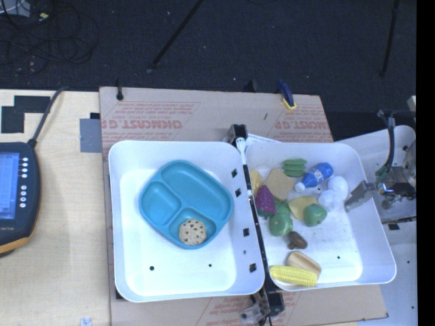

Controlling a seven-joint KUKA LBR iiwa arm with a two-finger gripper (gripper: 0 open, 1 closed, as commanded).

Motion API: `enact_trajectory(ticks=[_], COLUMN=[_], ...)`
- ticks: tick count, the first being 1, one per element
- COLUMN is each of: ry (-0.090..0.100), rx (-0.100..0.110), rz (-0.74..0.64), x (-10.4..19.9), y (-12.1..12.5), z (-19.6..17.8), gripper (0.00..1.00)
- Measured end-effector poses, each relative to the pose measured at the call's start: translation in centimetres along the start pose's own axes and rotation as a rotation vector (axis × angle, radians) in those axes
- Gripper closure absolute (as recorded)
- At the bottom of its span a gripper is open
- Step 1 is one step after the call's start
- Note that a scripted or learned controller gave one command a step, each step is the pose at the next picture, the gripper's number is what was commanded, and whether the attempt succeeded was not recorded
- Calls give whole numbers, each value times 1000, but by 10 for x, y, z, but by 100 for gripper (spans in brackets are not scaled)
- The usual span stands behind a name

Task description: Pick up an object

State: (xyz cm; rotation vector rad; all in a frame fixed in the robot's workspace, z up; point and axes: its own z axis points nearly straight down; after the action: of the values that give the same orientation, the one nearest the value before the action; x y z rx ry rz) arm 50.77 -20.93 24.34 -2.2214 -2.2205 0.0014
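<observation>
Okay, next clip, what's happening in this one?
The arm's hand sits at the right edge of the right bin, beside a pile of toy food: corn cob, green apple, purple grapes, blue bottle. Nothing is visibly held. In the left bin, a blue divided plate carries a cookie.

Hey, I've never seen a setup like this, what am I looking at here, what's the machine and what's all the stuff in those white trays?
One camera looks down at a slant on a bench with two shallow white bins. The left bin holds a blue divided plate with a cookie in one section. The right bin holds toy food: corn, purple grapes, a blue bottle and more. A robot arm reaches in from the right. Its pincer is over the right bin's edge with nothing visibly in it. Its job is picking up an object.
</observation>
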Motion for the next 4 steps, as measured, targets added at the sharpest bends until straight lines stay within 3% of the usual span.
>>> enact_trajectory(ticks=[1,2,3,4], ry=[6,1,1,-6], rx=[8,2,10,5], rz=[-5,0,4,4], x=[52,45,85,110], y=[34,78,136,136], z=[83,130,153,152], gripper=[0,0,0,0])
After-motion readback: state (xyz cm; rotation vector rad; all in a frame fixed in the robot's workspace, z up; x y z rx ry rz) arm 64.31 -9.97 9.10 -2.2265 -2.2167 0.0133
